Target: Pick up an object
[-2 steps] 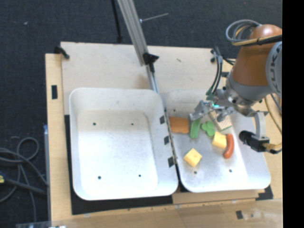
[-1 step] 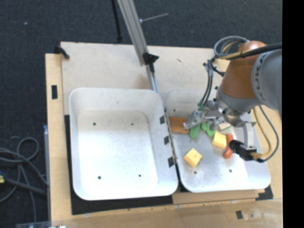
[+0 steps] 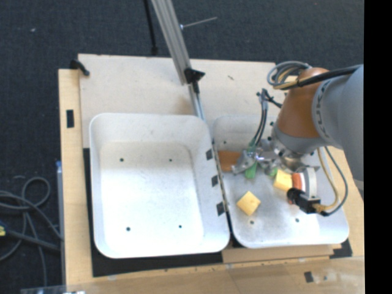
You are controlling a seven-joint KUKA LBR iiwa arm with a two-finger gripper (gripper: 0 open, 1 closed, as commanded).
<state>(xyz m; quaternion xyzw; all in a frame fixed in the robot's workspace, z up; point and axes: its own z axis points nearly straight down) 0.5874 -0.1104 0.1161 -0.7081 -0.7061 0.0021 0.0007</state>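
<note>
My gripper point(image 3: 260, 159) hangs low inside the right bin point(image 3: 318, 228), below the orange-banded wrist. A small green object point(image 3: 251, 172) lies right under its metal tip, and I cannot tell whether the two touch. A brown-orange object point(image 3: 227, 160) rests by the bin's left wall, just left of the gripper. Nearer the front of the bin sits a yellow block point(image 3: 248, 203). To the gripper's right lie a pale yellow piece point(image 3: 282, 180) and a red-orange piece point(image 3: 298, 181), partly under the arm.
The left bin point(image 3: 153, 182) stands beside the right one, their walls meeting at a divider with black clips point(image 3: 215, 179). A slanted aluminium post point(image 3: 174, 35) rises behind the bins. A black cable with a connector point(image 3: 304, 199) trails from the wrist over the right bin.
</note>
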